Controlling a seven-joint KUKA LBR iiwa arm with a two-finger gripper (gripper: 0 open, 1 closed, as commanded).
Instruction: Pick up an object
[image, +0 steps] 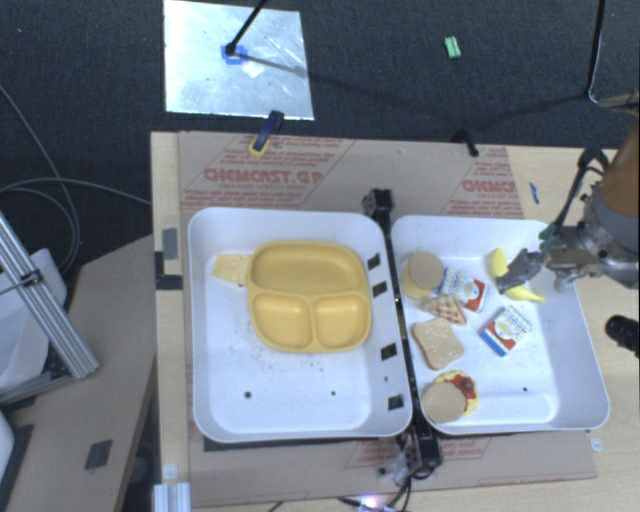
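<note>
Below me sit smooth, glossy white plastic bins (215, 400), a matt yellow plastic tray (305, 295), printed brown cardboard (300, 170), and a shiny metal sheet (240, 60).

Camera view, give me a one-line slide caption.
Gripper hovers over yellow toy in right bin; yellow tray fills left bin.

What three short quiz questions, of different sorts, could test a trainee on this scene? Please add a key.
1. True or false: the yellow divided tray lies in the left bin.
2. Which item lies nearest the gripper? A) yellow banana-like toy B) slice of toast C) small blue-and-white carton
3. Fill in: the tray has ___ compartments.

Key: 1 true; 2 A; 3 three.
</note>
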